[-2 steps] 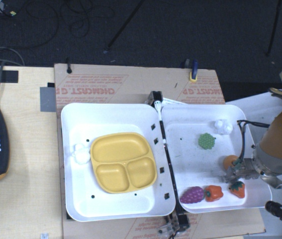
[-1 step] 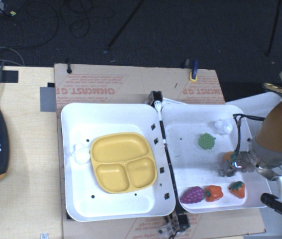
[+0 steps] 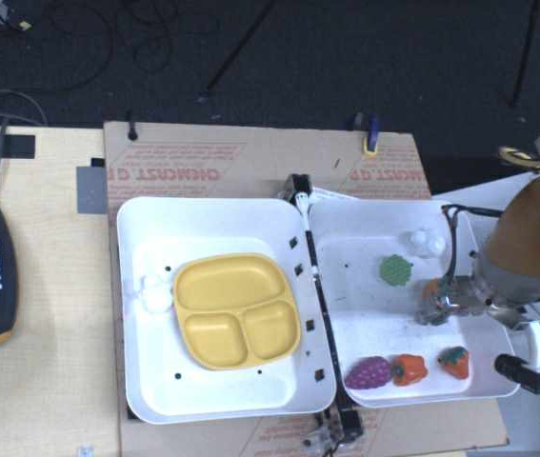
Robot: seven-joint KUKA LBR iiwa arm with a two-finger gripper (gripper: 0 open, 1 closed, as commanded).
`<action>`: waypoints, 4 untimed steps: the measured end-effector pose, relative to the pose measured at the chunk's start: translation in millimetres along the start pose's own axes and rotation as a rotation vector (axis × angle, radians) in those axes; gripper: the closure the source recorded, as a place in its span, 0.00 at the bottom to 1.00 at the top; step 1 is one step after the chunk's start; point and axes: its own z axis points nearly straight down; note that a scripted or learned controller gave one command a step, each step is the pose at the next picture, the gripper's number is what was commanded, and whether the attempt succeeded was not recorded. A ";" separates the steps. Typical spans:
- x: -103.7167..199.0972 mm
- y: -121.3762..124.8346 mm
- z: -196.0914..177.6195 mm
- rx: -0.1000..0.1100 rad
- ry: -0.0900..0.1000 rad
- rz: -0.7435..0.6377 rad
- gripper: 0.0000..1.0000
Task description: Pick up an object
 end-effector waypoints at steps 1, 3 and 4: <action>1.2 -35.1 -0.5 -0.003 -0.001 0.000 1.00; 0.9 -46.8 -0.6 -0.003 -0.001 0.001 1.00; 90.7 -19.9 -83.9 -0.007 0.003 -0.010 1.00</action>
